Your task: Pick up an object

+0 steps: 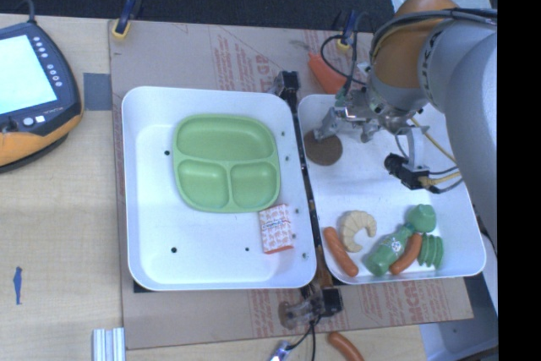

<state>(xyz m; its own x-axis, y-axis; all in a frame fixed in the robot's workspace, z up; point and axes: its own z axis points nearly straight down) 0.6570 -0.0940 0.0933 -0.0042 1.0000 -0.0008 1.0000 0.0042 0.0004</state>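
Orange and red toy food crowds the near edge of the right bin (456, 207): a sausage (339, 251), a pale croissant (357, 228), a green bottle-shaped toy (385, 254), a carrot (407, 253) leaning across it, and green vegetable pieces (425, 234) at the corner. Another orange sausage-like piece (347, 344) lies outside the bins on the cardboard at the nearest edge. In the left bin (144, 207), a small red-and-white packet (275, 229) sits just beside the near right corner of a green divided plate (226, 162), which lies flat in the middle. Farther back in the right bin, a brown round object (323, 150) rests near the dividing wall, with the gripper (348, 128) low over the bin floor just beside it; whether the pincer is wide or narrow cannot be told, and nothing is seen held in it. The grey arm (456, 80) enters from the right. At far left, a tablet-like pendant (30, 89) lies on the bench.
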